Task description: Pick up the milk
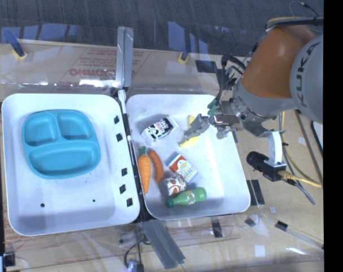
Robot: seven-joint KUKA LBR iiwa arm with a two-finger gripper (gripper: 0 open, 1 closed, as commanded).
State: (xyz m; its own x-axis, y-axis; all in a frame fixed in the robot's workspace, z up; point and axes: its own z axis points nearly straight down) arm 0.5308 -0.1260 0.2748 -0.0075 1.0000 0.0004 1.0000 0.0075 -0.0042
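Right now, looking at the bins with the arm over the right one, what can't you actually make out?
- Gripper, camera view: too small and blurred to read its state.
- Yellow item: partly covered by the gripper, so its kind is unclear.
- Milk: the carton's print is too small to read.
- Small can: partly hidden behind the green bottle; label unreadable.
- Arm: cut off by the right edge.

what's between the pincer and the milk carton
In the camera view, just bare white bin floor lies between the pincer and the milk carton; the yellow piece sits just below the pincer.
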